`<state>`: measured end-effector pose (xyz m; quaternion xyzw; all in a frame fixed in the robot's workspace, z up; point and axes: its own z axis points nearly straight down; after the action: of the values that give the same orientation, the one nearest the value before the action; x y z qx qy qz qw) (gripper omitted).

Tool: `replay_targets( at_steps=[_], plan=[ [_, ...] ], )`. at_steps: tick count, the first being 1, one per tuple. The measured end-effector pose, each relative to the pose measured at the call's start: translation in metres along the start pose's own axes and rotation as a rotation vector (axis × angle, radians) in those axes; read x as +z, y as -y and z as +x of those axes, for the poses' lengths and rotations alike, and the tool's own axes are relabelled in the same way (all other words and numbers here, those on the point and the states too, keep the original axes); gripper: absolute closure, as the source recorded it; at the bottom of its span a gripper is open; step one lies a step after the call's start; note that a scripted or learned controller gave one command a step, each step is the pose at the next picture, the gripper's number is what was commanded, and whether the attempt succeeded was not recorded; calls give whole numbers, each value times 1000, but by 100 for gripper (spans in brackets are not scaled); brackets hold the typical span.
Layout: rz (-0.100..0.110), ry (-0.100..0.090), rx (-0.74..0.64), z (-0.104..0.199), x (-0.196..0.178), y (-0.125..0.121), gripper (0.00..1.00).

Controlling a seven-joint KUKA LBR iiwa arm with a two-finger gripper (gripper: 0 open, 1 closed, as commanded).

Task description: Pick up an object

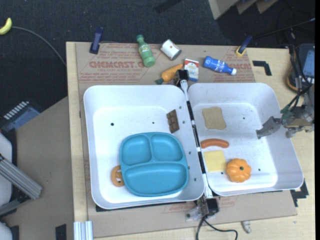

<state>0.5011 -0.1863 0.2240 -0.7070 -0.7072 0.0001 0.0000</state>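
At right bin's edge, jaws well apart from pumpkin.

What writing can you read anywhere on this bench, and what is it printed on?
"CHEMCAST" in red letters, on the brown board behind the left bin; the smaller red lines around it are too blurred to read.
A fainter red print on the same board, behind the right bin: unreadable.
Labels on the green bottle, blue bottle and small carton: too small to read.

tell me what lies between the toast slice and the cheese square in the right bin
In the camera view, the sausage lies between the toast slice above and the cheese square below.
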Motion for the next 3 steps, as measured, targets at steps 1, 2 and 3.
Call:
replay_targets(
  at_steps=[1,2,3],
  plan=[
    [1,-1,-1,45,33,-17,0],
    [-1,0,0,81,139,-23,0],
    [-1,0,0,90,140,-37,0]
  ],
)
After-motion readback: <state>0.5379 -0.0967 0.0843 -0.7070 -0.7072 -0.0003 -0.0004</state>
